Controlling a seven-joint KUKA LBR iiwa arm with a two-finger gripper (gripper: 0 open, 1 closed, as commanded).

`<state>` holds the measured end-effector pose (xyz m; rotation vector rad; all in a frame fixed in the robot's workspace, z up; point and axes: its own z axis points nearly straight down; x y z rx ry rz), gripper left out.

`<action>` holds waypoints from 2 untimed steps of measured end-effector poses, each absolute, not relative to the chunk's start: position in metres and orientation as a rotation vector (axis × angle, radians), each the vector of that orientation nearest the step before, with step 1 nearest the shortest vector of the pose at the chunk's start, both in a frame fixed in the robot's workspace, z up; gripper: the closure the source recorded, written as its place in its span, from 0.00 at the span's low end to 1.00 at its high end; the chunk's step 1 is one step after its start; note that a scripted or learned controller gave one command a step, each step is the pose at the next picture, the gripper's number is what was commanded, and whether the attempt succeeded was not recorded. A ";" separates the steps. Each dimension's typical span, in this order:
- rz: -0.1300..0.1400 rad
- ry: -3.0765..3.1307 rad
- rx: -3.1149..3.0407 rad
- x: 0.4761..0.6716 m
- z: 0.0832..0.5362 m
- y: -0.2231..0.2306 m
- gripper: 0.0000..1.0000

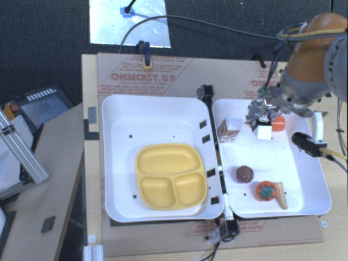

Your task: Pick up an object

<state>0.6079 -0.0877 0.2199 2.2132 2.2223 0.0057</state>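
Note:
My gripper [262, 115] hangs low over the back of the right bin [315, 200], reaching in from the right. Directly under it is a small white block [264, 132] with a dark top, and an orange piece [278, 124] lies against the block's right side. Whether the gripper touches either of them is hidden by its own body. A small brown and white carton [229, 129] stands to the left of the gripper near the bin's divider. Nearer the front lie a dark brown ball [244, 173], a red tomato-like toy [266, 191] and a tan cone [281, 195].
The left bin [117, 124] holds a yellow divided plate [171, 175] at its front middle. A black clip strip [211, 145] runs between the two bins. The bench's cardboard edge surrounds both bins.

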 end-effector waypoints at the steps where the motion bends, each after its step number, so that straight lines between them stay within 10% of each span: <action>1: 0.004 2.224 2.214 0.606 0.280 -0.091 1.00; 2: 0.002 2.226 2.215 0.610 0.275 -0.039 1.00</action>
